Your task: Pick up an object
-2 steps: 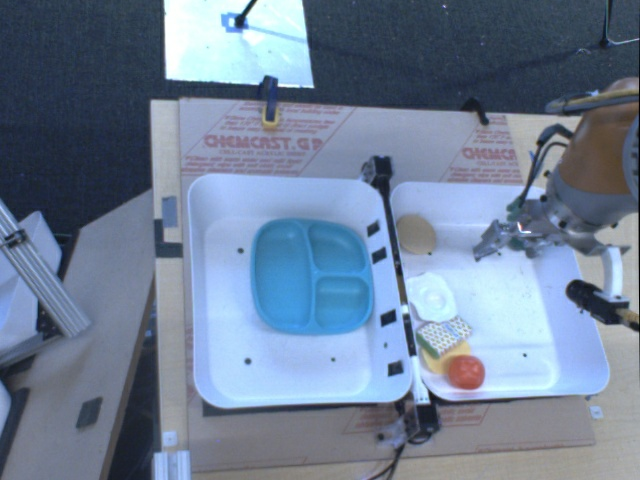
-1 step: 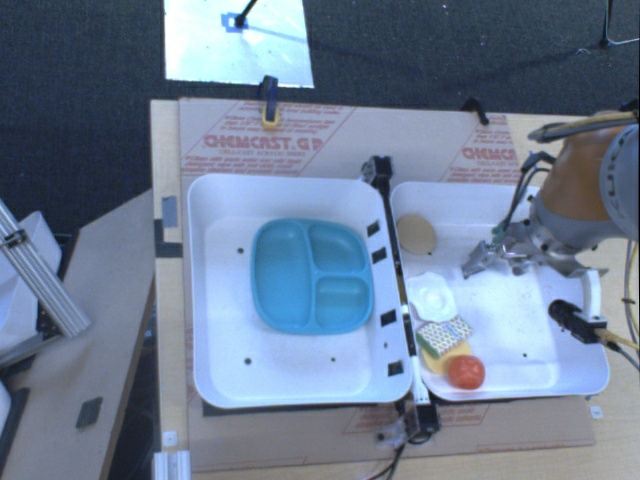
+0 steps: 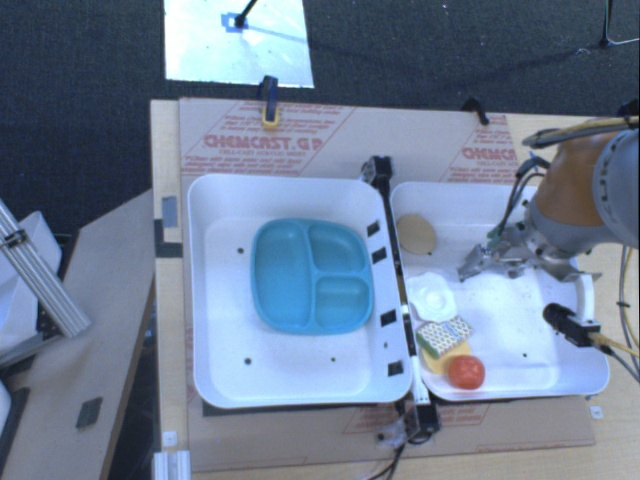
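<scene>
Grey, your gripper hangs just right of the tan disc, pinching nothing, though you cannot tell whether it is spread.

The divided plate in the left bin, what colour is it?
Light blue divided plate; camera view.

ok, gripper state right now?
Gripper: cannot be told from this view; it hangs over the right bin, with nothing visibly held.
</scene>
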`<state>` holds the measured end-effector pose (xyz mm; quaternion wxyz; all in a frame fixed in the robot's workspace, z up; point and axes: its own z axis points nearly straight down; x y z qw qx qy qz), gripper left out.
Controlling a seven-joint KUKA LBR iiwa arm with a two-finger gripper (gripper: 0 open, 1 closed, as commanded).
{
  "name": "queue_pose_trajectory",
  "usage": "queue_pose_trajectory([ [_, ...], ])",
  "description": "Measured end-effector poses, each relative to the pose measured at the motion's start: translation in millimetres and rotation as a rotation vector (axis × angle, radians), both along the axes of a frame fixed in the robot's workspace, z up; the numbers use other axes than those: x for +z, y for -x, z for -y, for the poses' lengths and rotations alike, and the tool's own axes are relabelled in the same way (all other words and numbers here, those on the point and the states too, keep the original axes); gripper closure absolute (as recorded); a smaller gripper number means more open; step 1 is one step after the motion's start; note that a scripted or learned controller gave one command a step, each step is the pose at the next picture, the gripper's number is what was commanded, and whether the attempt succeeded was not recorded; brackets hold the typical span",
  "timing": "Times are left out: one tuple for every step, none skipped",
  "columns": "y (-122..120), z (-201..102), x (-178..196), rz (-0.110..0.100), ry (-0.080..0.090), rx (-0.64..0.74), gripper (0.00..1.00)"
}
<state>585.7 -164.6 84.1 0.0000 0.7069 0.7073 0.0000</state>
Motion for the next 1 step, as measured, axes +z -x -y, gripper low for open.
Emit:
queue_pose_trajectory([
  [-1.2, 0.4, 11.7, 0.003, 0.001, 0.0, 1.0],
])
